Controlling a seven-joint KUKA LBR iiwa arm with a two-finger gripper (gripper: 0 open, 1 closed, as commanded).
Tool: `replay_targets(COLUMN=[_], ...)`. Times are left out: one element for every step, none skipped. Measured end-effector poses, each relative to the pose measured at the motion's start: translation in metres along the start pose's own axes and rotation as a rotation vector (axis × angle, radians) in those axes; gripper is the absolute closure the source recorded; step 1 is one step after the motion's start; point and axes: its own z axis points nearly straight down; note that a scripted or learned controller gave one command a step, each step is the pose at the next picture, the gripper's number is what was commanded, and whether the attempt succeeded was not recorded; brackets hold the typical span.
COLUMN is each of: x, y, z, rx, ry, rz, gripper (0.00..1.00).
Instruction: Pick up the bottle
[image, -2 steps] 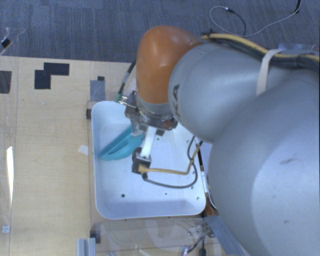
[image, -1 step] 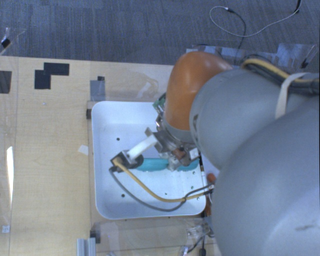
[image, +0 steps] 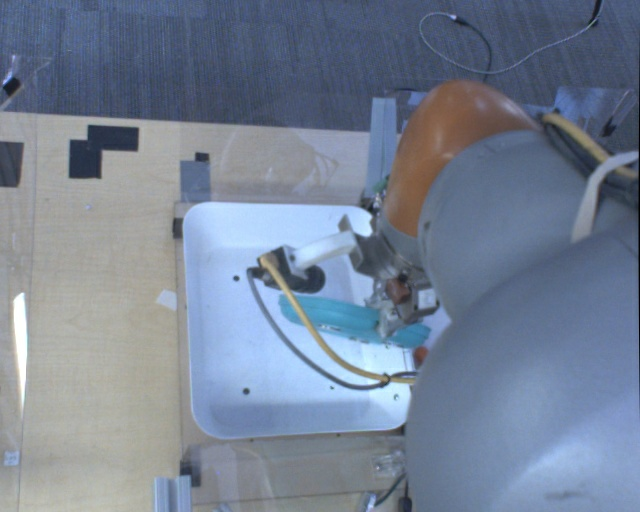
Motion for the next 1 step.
replay_targets(x=[0.0094], y=[-0.0486], z=[0.0089], rx=[-0.004], ry=[-0.004], rz=[-0.160], gripper=[1.00])
